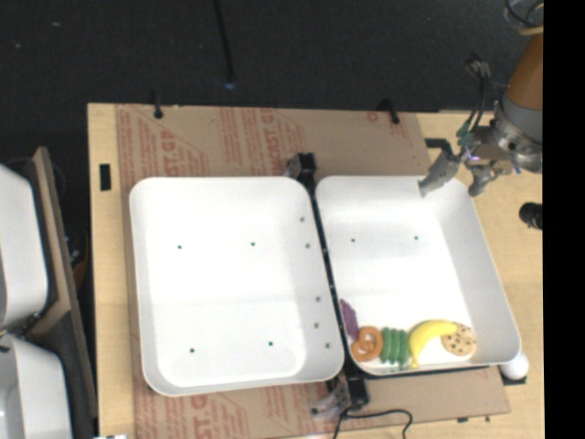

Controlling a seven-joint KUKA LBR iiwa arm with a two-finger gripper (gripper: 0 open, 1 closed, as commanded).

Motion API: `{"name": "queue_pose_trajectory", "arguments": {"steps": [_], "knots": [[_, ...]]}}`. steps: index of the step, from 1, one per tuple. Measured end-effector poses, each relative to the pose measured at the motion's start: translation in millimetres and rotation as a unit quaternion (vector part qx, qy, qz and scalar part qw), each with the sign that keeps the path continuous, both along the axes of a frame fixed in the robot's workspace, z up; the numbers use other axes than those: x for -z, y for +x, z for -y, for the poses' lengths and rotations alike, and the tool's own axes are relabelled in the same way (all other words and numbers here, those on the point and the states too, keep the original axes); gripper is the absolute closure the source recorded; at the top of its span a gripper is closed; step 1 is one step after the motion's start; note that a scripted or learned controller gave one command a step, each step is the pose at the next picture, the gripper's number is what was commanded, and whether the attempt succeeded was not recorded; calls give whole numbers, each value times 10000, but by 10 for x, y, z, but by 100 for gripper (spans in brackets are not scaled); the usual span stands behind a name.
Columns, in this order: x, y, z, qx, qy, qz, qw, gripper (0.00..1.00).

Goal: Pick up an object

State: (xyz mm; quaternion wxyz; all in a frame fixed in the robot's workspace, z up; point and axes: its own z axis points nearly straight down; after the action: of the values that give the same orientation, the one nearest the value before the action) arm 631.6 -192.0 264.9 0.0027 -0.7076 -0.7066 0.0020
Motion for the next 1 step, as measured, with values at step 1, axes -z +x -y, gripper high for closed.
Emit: {"name": "queue_pose_trajectory", "arguments": {"steps": [1], "knots": [[-45,13,-4,-6,-6,39,10000,0]]}}
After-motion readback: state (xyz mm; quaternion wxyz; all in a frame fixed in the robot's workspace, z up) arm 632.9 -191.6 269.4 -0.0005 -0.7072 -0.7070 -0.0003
